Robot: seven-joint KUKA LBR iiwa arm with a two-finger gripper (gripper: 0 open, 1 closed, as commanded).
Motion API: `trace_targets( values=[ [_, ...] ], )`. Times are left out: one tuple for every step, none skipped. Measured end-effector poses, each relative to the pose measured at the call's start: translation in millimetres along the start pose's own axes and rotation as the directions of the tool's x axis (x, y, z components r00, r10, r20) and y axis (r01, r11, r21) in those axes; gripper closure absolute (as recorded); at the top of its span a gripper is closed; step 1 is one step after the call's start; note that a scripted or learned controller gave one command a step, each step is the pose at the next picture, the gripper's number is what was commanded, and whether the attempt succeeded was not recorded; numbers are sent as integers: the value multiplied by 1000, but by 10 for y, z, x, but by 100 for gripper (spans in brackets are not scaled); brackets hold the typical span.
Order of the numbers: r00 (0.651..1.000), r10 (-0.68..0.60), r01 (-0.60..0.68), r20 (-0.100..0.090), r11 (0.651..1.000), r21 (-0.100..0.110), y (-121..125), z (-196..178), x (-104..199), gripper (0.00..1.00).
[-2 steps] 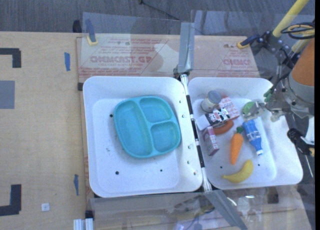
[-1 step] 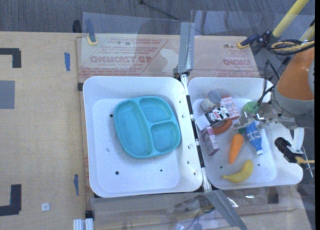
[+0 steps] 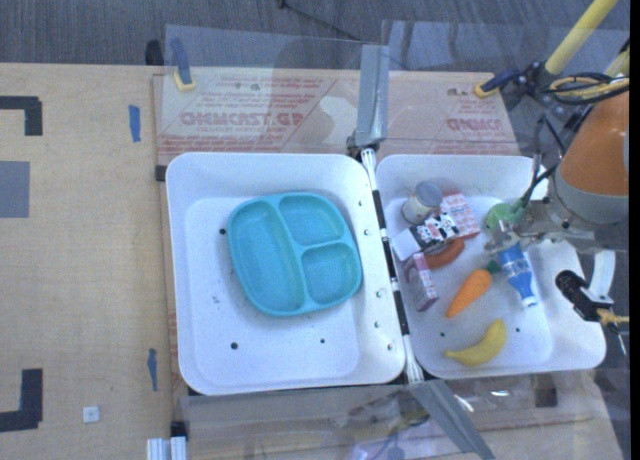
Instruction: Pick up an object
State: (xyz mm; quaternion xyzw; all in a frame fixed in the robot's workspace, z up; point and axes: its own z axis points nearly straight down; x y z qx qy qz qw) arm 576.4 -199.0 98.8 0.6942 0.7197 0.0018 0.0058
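Right bin (image 3: 590, 348) holds clutter where the gripper (image 3: 512, 238) hovers by a blue tube (image 3: 519, 276), grip unclear

Bright, even light, soft shadows, mild overall blur, glare on clear panels (image 3: 300, 78).
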Motion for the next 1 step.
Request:
trace_targets(
  values=[
    [1000, 26, -26, -5, 1000, 10, -46, -1195, 485, 100]
  ],
)
